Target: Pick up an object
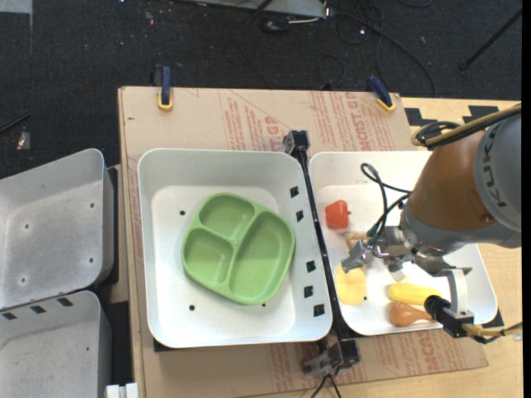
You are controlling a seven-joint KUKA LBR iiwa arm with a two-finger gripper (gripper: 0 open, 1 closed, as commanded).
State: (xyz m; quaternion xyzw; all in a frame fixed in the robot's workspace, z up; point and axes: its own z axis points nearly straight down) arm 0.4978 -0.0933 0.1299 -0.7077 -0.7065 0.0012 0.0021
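Yellow block (pixel 352 288), the nearest candidate for picking, lies in the right bin (pixel 390 162) just below and a little to the left of the hand (pixel 362 257), close against the divider between the two bins. The hand is seen low over the right bin, reaching leftward from the grey arm with its orange band (pixel 448 191); whether it is wide or narrow cannot be told, since the metal parts blur together, and nothing is seen held in it. A small downward and leftward shift is judged to be what a grasp on the block would call for.

Outward from the hand, a red pepper-like toy (pixel 337 214) is seen above it, nearer the far wall of the bin, standing apart from the other things. To the lower right, a yellow banana-like piece (pixel 408 293) lies with its long axis running roughly left to right, and just below it an orange rounded piece (pixel 403 313) lies touching or nearly touching it. All of these look like smooth plastic toys, small and rounded, except the block, which looks squarer and paler.

In the left bin (pixel 158 247) a green divided plate (pixel 239 247) of smooth plastic is laid flat, with three compartments, well apart from the hand. Both bins are shallow, white and round-cornered, and rest on a worktop (pixel 232 114) of cardboard printed in red, clamped at its far edge.
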